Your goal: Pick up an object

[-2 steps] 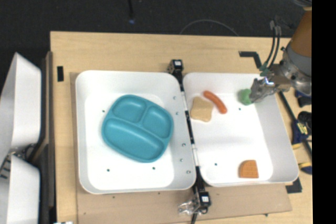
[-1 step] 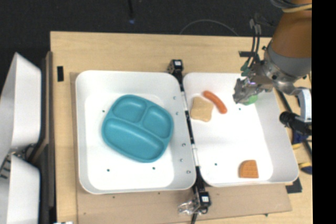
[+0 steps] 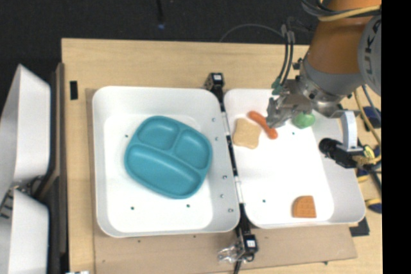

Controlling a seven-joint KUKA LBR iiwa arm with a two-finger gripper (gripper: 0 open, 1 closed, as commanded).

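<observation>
The arm (image 3: 340, 35) enters from the right, and its grey wrist and orange band cover the upper right part of the right bin (image 3: 282, 189). The hand (image 3: 277, 113) sits low over that bin's upper area; whether it is released or clenched cannot be told, as the wrist body hides most of it from above. Just beside the hand lies an orange carrot-shaped piece (image 3: 263, 124), one end close under the hand; whether the two touch cannot be told. A green object (image 3: 304, 119) shows partly from beneath the wrist, most of its outline covered, so its form cannot be made out. A tan, bread-like piece (image 3: 246, 134) lies just left of the carrot-shaped piece, near the bin's left wall. An orange wedge-like piece (image 3: 304, 206) rests well apart, near the bin's lower right corner. The left bin (image 3: 109, 202) holds a teal divided plate (image 3: 168, 156) with three compartments, lying flat. Both bins rest on the light wooden surface (image 3: 77, 61). White letters on the arm at the right edge are cut off and cannot be read.
</observation>
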